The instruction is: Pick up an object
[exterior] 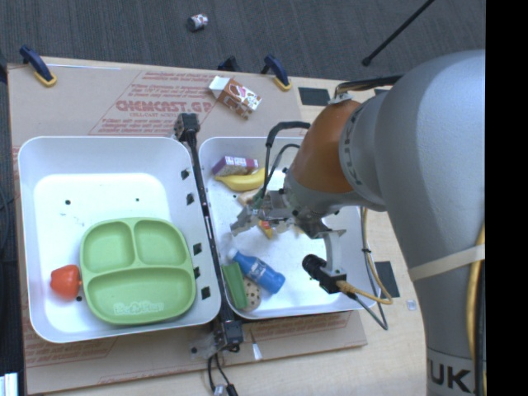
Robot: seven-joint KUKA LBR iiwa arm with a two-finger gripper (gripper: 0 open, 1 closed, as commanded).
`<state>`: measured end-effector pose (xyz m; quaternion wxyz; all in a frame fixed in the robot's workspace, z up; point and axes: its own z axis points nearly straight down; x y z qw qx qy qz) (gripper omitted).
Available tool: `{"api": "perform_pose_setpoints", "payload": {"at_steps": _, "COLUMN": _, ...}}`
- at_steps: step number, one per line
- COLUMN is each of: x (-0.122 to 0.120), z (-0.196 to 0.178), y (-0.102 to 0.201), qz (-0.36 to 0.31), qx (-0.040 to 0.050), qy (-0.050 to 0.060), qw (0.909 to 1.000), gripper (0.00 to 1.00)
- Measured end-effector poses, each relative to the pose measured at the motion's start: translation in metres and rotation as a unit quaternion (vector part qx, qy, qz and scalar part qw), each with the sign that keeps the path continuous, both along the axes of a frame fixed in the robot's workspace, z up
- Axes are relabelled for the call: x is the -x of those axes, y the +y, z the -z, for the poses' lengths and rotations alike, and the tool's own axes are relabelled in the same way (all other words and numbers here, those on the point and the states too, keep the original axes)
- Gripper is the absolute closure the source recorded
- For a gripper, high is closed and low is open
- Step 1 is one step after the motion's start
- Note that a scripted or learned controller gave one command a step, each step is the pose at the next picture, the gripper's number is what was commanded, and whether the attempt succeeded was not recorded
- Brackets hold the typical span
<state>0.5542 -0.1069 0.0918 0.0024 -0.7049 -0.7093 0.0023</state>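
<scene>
Silver-grey metal marks the gripper (257, 219), which sits low in the right bin (351, 299), near its middle, under the orange band (326, 147) of the arm's wrist. Its parts are tangled with small items there, and I cannot tell whether the claw is released or clenched, nor whether anything sits in it. A small orange piece (268, 229) lies right at the claw, touching or just beside it; which, I cannot tell.

Just above the claw lies a yellow banana (245, 180), its long axis running roughly left to right with the right end tipped slightly upward. Touching its upper edge is a purple item (229, 165). Below the claw, near the bin's front, a blue bottle (258, 273) lies on its side, its long axis slanting from upper left down to lower right. Beside it on the left is a green object (233, 284), and a round cookie (251, 299) sits against the bottle's lower side. A black cable (322, 275) with a yellow end hangs from the wrist over the bin's right part.

The left bin (49, 163) holds a green divided plate (138, 269) and a red-orange object (65, 280) just left of it. A small carton (236, 96) lies on the cardboard (124, 97) behind the bins.
</scene>
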Motion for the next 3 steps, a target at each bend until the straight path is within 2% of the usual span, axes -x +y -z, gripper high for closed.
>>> {"api": "perform_pose_setpoints", "payload": {"at_steps": 1, "x": -0.0008, "z": -0.0109, "y": 0.0002, "qz": -0.002, "qx": 0.0001, "qy": 0.0, "qw": 1.0, "gripper": 1.0}}
{"api": "perform_pose_setpoints", "payload": {"at_steps": 2, "x": -0.0008, "z": -0.0108, "y": 0.0002, "qz": -0.002, "qx": 0.0003, "qy": 0.0, "qw": 1.0, "gripper": 0.0}}
{"api": "perform_pose_setpoints", "payload": {"at_steps": 3, "x": -0.0009, "z": -0.0208, "y": 0.0006, "qz": -0.003, "qx": 0.0, "qy": 0.001, "qw": 1.0, "gripper": 1.0}}
